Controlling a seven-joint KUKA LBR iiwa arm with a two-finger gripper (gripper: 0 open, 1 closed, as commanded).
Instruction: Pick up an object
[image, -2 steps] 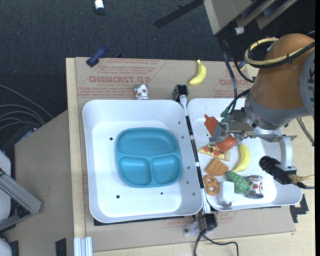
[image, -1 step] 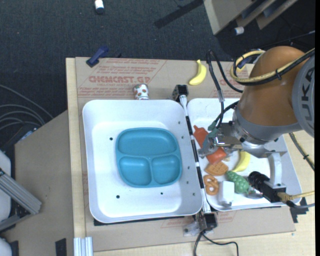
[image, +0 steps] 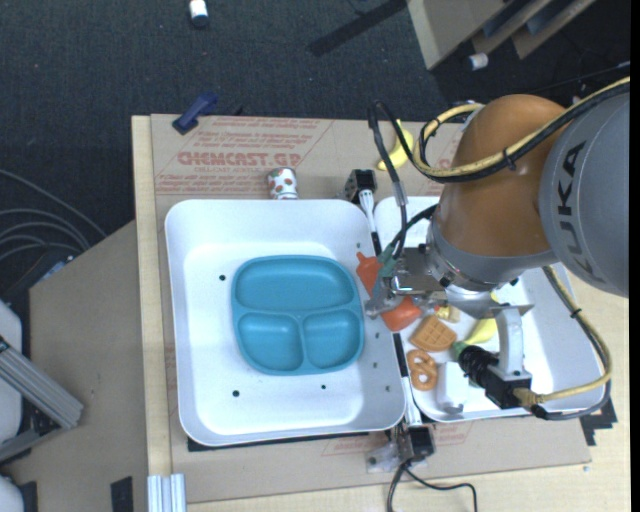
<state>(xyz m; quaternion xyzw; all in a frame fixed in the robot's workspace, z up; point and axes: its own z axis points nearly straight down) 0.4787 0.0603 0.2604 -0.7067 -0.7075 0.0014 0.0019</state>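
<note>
Arm (image: 520, 190) over right bin (image: 570, 350), gripper (image: 392, 292) at the bins' shared edge.
Finger state couldn't be told; gripper was low by an orange toy (image: 400, 316), pretzel (image: 422, 368) near, blue tray (image: 297, 312) in left bin (image: 200, 300).

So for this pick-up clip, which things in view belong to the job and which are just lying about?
Belongs to the job:
- gripper
- orange toy under it
- waffle piece
- pretzel
- right bin

Lying about:
- blue divided plate in the left bin
- small figure
- blue clip
</note>
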